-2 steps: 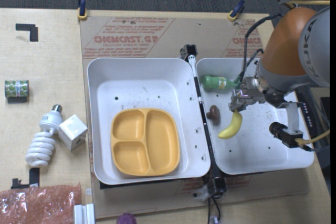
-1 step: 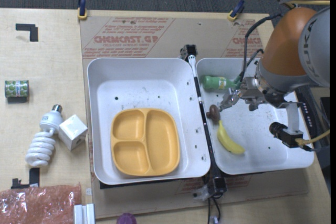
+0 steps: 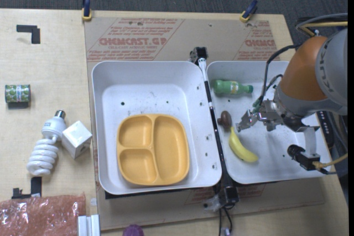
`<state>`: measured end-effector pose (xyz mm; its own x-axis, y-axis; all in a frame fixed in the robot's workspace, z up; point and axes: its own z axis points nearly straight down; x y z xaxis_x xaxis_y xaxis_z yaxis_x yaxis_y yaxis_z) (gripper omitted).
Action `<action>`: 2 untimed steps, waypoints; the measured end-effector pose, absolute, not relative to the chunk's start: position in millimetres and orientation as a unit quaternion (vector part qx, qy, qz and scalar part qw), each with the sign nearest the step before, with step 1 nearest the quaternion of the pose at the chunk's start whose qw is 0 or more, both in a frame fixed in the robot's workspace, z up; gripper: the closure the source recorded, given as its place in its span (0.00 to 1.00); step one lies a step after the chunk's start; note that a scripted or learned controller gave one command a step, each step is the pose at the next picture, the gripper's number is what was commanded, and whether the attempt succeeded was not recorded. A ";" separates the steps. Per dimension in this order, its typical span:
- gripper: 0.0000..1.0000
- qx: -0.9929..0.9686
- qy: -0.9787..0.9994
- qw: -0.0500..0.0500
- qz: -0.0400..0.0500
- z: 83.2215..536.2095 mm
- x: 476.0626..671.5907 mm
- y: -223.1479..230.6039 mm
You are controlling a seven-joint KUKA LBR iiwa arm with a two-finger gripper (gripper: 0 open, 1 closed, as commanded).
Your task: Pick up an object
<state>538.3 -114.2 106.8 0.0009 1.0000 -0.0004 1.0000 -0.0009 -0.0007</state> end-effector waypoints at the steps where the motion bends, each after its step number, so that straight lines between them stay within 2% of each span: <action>1: 0.00 -0.708 -0.706 0.000 0.000 92.4 517.4 -100.7; 2: 1.00 -0.708 -0.706 -0.001 -0.001 102.3 518.6 -101.5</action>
